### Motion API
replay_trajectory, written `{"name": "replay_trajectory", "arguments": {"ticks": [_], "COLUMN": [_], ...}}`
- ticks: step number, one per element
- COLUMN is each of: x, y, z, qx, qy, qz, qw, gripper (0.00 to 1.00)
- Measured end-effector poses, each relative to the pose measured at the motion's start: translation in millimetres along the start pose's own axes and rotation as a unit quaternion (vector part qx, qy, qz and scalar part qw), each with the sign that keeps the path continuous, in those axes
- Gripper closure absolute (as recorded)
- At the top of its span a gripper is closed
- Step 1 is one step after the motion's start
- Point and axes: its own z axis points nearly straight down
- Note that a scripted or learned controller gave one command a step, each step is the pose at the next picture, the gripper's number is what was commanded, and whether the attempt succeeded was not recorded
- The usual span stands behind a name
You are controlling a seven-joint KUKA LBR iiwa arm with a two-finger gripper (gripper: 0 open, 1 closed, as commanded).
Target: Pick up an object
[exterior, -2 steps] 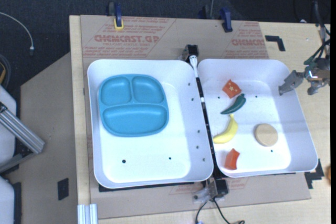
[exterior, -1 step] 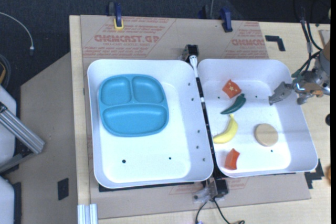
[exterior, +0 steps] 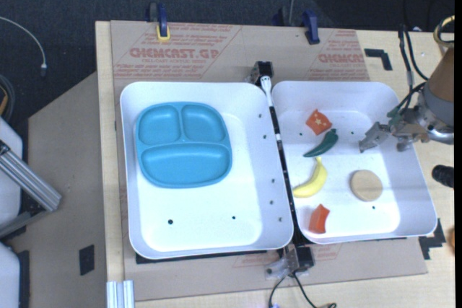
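Camera view | right bin (exterior: 404, 155): 5 items, 1 banana (exterior: 311, 180) | claw (exterior: 386, 137) spread, pinching nothing

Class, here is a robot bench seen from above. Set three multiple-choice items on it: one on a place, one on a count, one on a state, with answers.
1. Where does the blue divided plate lie?
A. left bin
B. right bin
C. on the board outside the bins

2. How many objects lie in the right bin?
A. three
B. five
C. seven

3. How does the banana lie?
A. between the fingers
B. loose on the bin floor
C. on the plate

Answers: 1 A, it sits in the left bin. 2 B: two red pieces, a green pepper, the banana, a tan disc. 3 B, the gripper is apart from it.
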Motion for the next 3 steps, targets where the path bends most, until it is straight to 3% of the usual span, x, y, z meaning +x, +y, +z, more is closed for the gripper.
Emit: {"name": "replay_trajectory", "arguments": {"ticks": [1, 2, 3], "x": [-1, 9, 9], "y": [1, 5, 5], "z": [-14, -71, -61], "qx": [-0.004, -0.006, -0.002], "qy": [-0.002, -0.002, -0.001], "qz": [0.000, -0.001, -0.001], "qw": [1.0000, 1.0000, 1.0000], "gripper": [1.00, 1.00, 1.00]}}
